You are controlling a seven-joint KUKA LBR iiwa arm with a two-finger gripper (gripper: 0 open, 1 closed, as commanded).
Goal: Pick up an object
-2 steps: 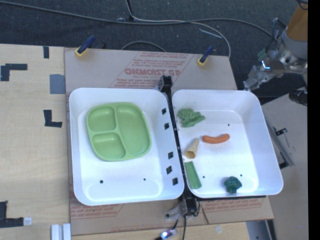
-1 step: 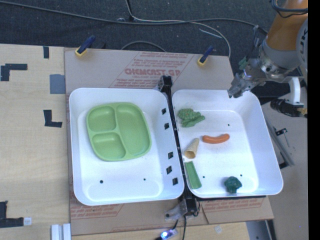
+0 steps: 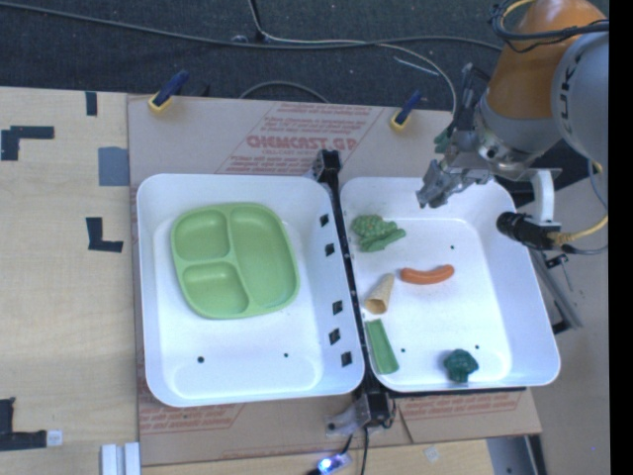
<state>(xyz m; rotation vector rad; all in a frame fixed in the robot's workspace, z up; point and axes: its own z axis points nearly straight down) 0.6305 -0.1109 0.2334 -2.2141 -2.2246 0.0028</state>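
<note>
The right bin holds a leafy green piece, an orange sausage, a tan cone-shaped piece, a green stick and a dark green broccoli. My gripper hangs over the bin's far rim, above and right of the leafy piece, apart from every object. Nothing sits between its fingers, whose spread I cannot make out.
The left bin holds a green divided plate. A black divider with clips runs between the bins. Yellow-and-blue clamps hold the cardboard at the back. Cables cross the dark floor behind.
</note>
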